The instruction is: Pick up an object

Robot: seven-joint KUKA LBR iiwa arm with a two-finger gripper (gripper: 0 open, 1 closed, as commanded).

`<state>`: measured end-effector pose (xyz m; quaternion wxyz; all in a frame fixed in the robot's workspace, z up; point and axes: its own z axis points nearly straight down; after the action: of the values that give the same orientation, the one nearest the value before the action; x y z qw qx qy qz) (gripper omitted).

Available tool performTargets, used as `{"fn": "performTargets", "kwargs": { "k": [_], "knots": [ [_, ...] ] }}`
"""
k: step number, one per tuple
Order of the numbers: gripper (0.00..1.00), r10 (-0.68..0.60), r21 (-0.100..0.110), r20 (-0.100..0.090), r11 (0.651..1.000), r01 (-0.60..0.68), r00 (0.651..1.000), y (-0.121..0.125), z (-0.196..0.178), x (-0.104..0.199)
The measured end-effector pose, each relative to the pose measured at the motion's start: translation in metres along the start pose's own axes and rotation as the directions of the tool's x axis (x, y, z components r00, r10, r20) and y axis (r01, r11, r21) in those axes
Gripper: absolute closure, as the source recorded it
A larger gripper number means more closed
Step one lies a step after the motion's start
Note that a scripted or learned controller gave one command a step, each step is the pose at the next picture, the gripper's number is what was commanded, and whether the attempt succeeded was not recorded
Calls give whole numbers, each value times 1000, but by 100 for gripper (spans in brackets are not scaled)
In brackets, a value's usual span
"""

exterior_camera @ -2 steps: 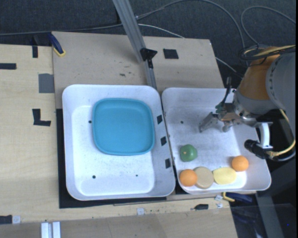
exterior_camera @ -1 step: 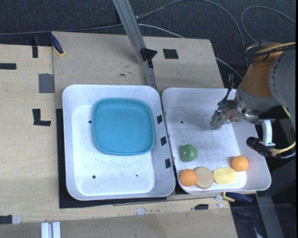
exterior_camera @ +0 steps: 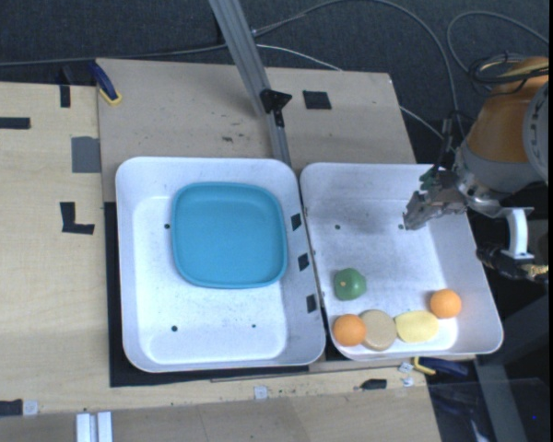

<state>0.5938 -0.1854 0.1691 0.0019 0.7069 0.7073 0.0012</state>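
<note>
The right bin [exterior_camera: 350, 191] holds a green round object [exterior_camera: 350, 284] near its middle left. Along its front edge lie an orange ball [exterior_camera: 348, 330], a tan disc [exterior_camera: 378, 330], a yellow piece [exterior_camera: 417, 326] and a second orange ball [exterior_camera: 445, 303]. My gripper [exterior_camera: 417, 215] hangs over the bin's back right part, well behind and to the right of the green object. Nothing shows between its fingers. The arm's orange band [exterior_camera: 502, 122] rises to the right.
The left bin [exterior_camera: 147, 330] holds a blue square plate [exterior_camera: 229, 234]. A grey metal pole [exterior_camera: 249, 58] slants down to the gap between the bins. Cables [exterior_camera: 442, 40] lie behind the bench.
</note>
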Motion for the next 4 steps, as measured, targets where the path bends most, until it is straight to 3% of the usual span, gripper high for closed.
{"fn": "performTargets", "kwargs": {
  "k": [1,4],
  "knots": [
    [100,0,2,0,1000,0,1000,1,-33,0],
    [100,-4,4,-2,1000,4,1000,36,-63,144]
  ]
}}
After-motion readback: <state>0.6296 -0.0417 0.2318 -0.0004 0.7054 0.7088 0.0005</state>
